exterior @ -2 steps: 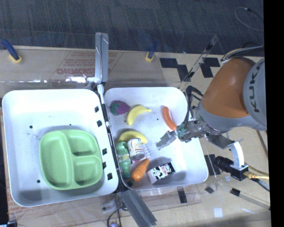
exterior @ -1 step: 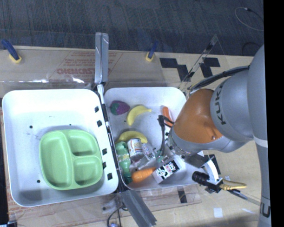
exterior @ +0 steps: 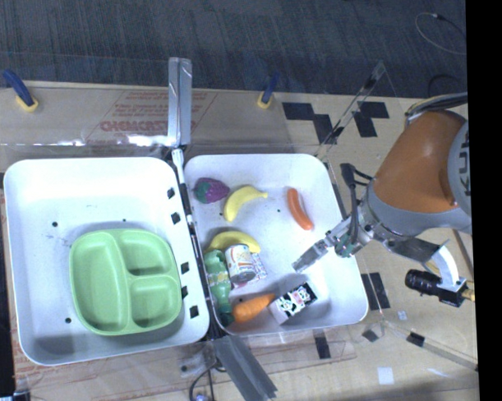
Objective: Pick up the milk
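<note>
Camera view: I am approaching the milk (exterior: 294, 302), lying near the right bin's (exterior: 258, 164) front edge, my claw (exterior: 306, 259) hovering above it, its grip state unreadable. Next I am needing a descent over the carton.

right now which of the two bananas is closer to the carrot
The lower banana, beside the can. The upper banana lies farther back, near the purple grapes, away from the carrot.
</note>
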Controlling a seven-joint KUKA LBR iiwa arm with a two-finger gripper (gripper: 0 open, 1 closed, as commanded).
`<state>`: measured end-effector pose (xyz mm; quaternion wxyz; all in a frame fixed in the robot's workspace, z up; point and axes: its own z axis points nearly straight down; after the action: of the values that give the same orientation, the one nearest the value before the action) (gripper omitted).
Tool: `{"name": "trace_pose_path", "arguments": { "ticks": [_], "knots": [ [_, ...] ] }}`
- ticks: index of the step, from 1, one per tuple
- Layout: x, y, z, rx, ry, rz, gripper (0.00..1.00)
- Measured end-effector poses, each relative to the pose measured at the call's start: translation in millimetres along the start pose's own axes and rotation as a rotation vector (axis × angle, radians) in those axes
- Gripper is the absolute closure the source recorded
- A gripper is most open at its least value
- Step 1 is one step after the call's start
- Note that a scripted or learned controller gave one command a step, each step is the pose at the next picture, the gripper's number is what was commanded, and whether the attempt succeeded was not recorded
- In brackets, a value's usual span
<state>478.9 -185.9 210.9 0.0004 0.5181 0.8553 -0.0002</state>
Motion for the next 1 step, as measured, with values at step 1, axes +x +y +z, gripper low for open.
{"name": "trace_pose_path", "arguments": {
  "ticks": [1],
  "knots": [
    [-2.7, 5.3, 96.9, -0.015, -0.018, -0.429, 0.00]
  ]
}}
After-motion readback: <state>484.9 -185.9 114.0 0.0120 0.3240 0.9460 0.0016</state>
